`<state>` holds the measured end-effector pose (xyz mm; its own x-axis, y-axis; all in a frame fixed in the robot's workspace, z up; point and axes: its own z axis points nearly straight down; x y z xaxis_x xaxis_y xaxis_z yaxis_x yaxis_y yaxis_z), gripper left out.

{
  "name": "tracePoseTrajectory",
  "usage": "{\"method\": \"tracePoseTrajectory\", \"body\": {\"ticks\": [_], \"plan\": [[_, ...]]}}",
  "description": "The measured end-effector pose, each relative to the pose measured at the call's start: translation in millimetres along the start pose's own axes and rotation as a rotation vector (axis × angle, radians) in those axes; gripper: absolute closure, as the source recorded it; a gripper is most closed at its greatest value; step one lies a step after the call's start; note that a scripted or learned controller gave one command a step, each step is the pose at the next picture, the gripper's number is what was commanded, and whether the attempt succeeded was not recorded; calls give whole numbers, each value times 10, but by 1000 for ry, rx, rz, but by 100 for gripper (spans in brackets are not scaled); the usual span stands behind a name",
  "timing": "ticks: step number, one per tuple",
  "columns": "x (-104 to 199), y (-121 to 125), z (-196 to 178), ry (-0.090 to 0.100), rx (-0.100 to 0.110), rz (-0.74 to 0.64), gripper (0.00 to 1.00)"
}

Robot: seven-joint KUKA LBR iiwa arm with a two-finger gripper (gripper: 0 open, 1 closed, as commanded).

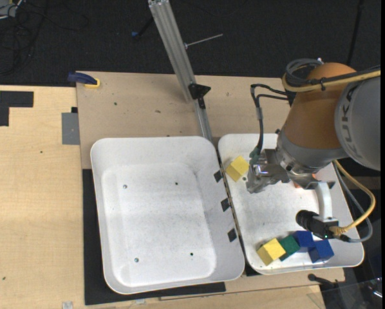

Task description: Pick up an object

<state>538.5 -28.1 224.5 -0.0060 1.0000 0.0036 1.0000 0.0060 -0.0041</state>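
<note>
I've got the gripper (257,180) low in the right bin (244,145), just beside the yellow block (237,168), prob. lining up a grab. Can't tell its state. Other blocks (295,246) sit bunched at near corner.

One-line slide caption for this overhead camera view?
Gripper low in the right bin beside a yellow block; more blocks at its near edge.
</note>
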Motion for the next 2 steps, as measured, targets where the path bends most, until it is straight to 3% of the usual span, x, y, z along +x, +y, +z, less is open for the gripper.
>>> {"method": "tracePoseTrajectory", "body": {"ticks": [2], "plan": [[1072,140,-8,-2,0,1,100]]}}
